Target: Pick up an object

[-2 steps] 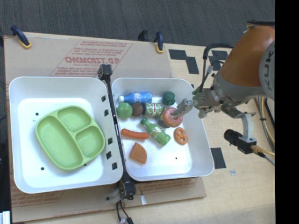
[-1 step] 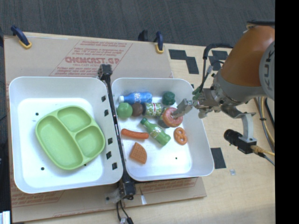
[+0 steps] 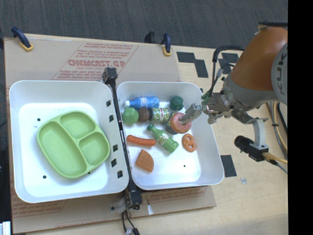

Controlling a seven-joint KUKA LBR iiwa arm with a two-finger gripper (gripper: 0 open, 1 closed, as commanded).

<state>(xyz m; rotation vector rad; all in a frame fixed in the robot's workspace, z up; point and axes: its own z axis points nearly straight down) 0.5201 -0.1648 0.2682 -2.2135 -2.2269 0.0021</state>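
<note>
Grey gripper [image 3: 187, 115] low over donut [image 3: 180, 125]

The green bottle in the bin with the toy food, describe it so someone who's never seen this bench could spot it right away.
Look in the right-hand white bin, the one crowded with toy food. Near its middle lies the green bottle, tipped on its side, neck pointing up-left, between the orange carrot and the pretzel. Unlike the round green ball nearby, it is long and has a pale label.
</note>
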